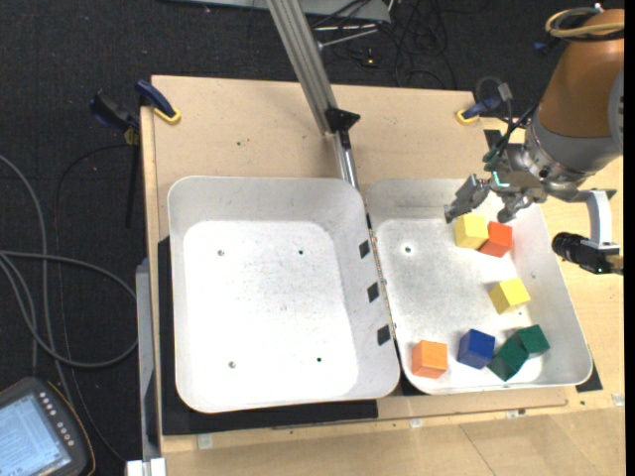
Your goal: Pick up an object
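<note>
The pincer (489, 198) hangs spread just above the yellow cube (470, 231) near the desk's far right corner, positioned to grasp.

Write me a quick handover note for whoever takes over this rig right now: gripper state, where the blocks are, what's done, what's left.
Gripper: fingers open, holding nothing, poised over the right white bin at its far edge.
Blocks, all in that bin: yellow cube and red-orange cube touching, just below the fingers; second yellow cube mid-bin; orange cube, blue cube, two green cubes along the near edge.
Done: no pick yet.
Left: grasp and lift one, probably the yellow cube nearest the fingers.
</note>
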You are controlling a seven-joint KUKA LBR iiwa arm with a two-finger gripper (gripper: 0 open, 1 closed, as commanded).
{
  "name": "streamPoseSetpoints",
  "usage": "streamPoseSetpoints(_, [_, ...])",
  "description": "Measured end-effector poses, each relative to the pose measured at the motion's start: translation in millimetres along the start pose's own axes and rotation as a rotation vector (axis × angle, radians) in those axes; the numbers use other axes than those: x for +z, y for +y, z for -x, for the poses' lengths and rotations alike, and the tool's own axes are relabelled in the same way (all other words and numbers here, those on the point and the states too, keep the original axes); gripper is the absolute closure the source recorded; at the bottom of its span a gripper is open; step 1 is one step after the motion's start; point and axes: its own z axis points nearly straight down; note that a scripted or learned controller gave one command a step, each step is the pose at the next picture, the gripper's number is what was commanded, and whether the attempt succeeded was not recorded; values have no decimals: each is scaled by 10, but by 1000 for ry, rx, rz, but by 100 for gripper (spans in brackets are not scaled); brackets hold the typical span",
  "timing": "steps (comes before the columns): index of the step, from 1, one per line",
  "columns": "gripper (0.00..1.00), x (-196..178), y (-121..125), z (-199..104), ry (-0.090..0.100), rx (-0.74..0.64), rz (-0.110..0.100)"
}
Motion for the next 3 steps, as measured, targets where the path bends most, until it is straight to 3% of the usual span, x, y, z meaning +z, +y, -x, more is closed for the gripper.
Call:
streamPoseSetpoints(1, [0, -22, 8, 2, -1, 0, 4])
streamPoseSetpoints(3, [0, 943, 4, -136, 0, 1, -2])
